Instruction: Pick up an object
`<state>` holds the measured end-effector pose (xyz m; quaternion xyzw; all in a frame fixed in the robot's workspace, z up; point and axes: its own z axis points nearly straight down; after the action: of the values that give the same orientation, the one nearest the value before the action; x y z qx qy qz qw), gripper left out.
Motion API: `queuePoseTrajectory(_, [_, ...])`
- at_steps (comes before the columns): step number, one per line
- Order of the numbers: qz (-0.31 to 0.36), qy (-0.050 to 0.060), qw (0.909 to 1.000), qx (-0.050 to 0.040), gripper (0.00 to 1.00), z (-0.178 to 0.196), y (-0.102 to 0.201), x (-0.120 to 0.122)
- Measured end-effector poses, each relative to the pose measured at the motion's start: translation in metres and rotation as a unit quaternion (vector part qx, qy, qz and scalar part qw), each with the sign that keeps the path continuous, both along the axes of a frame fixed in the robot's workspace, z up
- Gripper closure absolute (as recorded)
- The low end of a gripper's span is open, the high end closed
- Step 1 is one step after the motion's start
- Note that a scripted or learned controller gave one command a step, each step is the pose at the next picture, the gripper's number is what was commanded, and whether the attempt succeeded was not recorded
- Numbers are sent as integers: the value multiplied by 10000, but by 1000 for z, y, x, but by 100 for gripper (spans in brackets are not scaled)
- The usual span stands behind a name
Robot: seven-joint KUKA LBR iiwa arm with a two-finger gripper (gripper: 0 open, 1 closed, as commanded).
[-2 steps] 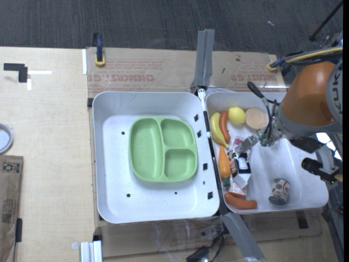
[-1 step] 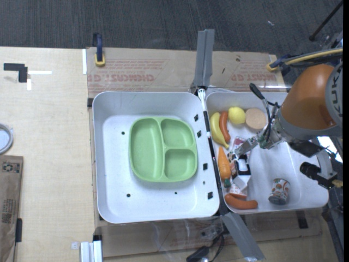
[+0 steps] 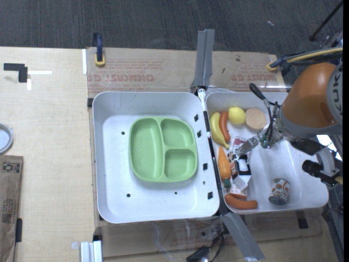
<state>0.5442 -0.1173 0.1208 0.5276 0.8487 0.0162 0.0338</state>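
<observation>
A pale green tray (image 3: 162, 148), yellow banana (image 3: 216, 129), yellow lemon (image 3: 236, 115), orange carrot (image 3: 223, 164), and white bins (image 3: 103, 162).

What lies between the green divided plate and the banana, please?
In the camera view, the two bins' adjoining white walls stand between the green divided plate and the banana; bare floor of the left bin borders the plate.

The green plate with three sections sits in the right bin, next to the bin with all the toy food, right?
Not quite. The camera view shows the green plate in the left bin, not the right one. It does have three sections, and the toy food, such as the banana, lies in the neighbouring right bin.
</observation>
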Motion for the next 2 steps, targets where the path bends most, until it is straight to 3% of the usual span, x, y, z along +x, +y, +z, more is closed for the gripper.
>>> queuePoseTrajectory(1, [139,-29,9999,-56,0,1,12,-44])
queuePoseTrajectory(2, [-494,365,9981,54,0,-29,16,9])
